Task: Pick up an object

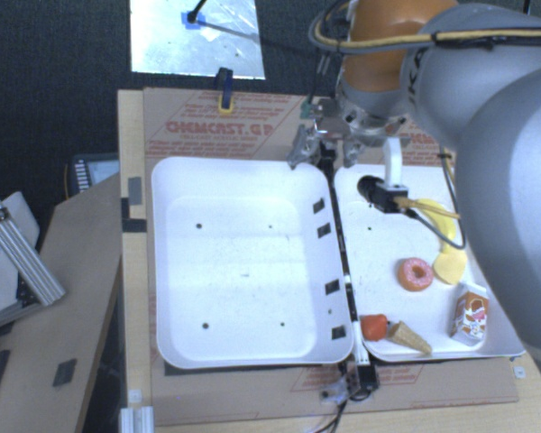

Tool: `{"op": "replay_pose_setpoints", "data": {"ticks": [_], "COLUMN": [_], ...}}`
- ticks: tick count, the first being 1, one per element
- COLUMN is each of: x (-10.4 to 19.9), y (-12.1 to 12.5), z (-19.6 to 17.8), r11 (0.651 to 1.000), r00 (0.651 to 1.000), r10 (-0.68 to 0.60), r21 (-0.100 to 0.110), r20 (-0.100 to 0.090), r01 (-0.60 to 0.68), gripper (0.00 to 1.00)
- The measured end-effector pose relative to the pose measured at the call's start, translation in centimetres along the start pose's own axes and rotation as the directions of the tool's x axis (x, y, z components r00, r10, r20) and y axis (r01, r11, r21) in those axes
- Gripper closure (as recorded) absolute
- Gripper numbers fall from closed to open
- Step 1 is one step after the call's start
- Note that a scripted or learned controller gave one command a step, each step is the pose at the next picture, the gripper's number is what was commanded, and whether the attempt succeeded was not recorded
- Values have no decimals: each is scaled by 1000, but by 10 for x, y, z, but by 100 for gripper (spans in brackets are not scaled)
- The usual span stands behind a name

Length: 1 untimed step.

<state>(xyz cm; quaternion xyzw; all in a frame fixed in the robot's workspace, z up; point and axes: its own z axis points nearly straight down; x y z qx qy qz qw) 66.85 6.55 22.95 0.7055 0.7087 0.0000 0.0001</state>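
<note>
Currently the gripper [325,154] hangs empty, fingers [298,154] spread, over the bins' far shared rim, probably poised to choose, while a pink doughnut [415,273] and other toys lie in the right bin [379,260].

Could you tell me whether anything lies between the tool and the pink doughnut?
Nothing visible does. The tool hangs over the far end of the bins' shared edge, and the bin floor from there to the doughnut is bare; a pale yellow piece lies beyond it.

pink doughnut [416,273], yellow banana [446,229], white bins [243,269]
</note>
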Motion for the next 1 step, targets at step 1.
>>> {"op": "replay_pose_setpoints", "data": {"ticks": [1], "x": [24], "y": [-36], "z": [-255], "r11": [1000], "r00": [1000], "r10": [-3], "r21": [-22], "r20": [-4], "r01": [3], "gripper": [0]}}
